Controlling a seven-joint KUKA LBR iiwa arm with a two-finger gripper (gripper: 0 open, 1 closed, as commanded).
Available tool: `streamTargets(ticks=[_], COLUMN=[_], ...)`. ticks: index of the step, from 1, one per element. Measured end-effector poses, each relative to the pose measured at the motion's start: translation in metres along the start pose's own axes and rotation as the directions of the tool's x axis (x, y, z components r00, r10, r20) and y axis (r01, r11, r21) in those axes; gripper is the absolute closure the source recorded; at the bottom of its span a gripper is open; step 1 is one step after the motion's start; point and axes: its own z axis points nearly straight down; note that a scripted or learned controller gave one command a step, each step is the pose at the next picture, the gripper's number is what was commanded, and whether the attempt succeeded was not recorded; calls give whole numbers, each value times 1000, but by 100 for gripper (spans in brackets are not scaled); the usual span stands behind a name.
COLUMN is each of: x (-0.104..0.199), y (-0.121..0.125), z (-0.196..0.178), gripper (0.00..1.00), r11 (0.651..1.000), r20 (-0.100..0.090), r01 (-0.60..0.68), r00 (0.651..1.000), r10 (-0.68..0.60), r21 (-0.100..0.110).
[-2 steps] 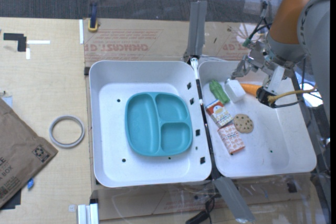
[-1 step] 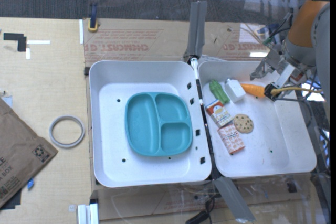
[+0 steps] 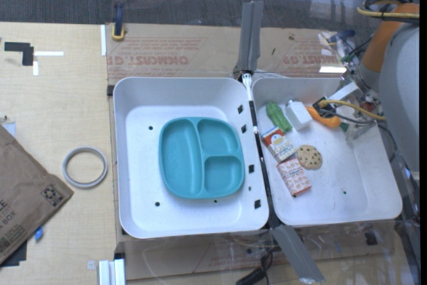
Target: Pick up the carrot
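Reaching into the right white bin (image 3: 373,200), the end effector (image 3: 352,118) sits beside the orange carrot (image 3: 323,116); its state I cannot tell, so lifting remains.

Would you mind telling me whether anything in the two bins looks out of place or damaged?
Nothing stands out. The teal plate lies flat in the left bin; the carrot, cookie and small packets lie loosely in the right bin, none visibly damaged.

The bulky grey arm (image 3: 407,77) reaches in from the right, its orange band (image 3: 381,43) showing above the wrist. Its two-finger gripper (image 3: 352,118) hangs low, cables looping around it.
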Motion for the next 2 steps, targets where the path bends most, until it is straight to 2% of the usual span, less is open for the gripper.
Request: streamTargets(ticks=[1, 2], x=[-2, -2], y=[-23, -23], z=[0, -9], gripper=[0, 100], r11=[981, 982], r20=[1, 3], r01=[-192, -188], r00=[981, 982], r10=[192, 188], r21=[1, 1])
